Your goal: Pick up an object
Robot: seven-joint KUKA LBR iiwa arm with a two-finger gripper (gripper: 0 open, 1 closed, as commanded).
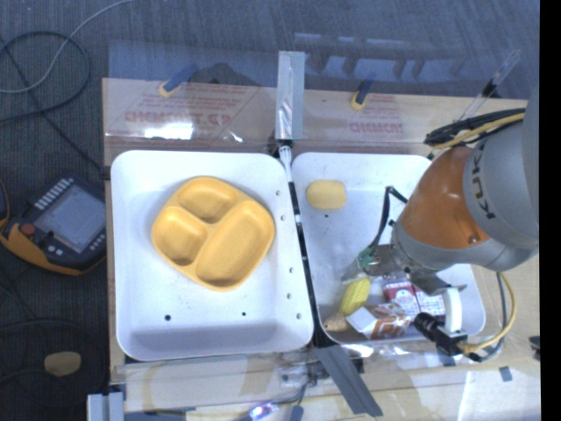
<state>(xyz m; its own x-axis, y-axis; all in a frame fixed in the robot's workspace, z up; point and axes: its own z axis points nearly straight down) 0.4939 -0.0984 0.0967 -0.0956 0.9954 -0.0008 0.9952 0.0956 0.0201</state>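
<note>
- Where the worktop [123, 112] is seen from above, two shallow white bins are noted side by side, divided by a central rail.
- Left bin [140, 314]: one yellow three-compartment plate [213, 231] is found lying near its middle, slightly rotated.
- Right bin [329, 261]: a pale yellow rounded object [326, 195] is seen near the far left corner, well apart from the rest.
- A cluster is recorded at the near edge of the right bin: a yellow corn cob [354, 295], and just beside it a red-and-white packet [405, 295] and a brown-and-white carton [381, 321], apparently touching one another.
- The arm [473, 209] is seen entering from the right, its orange band above the right bin; the wrist is lowered over the cluster.
- The tool [393, 274] is placed at the packet, next to the corn cob; whether it is open, closed or gripping anything cannot be told, since it is hidden by the wrist.
- A handheld control pendant [57, 226] is noted on the floor left of the worktop.
</note>
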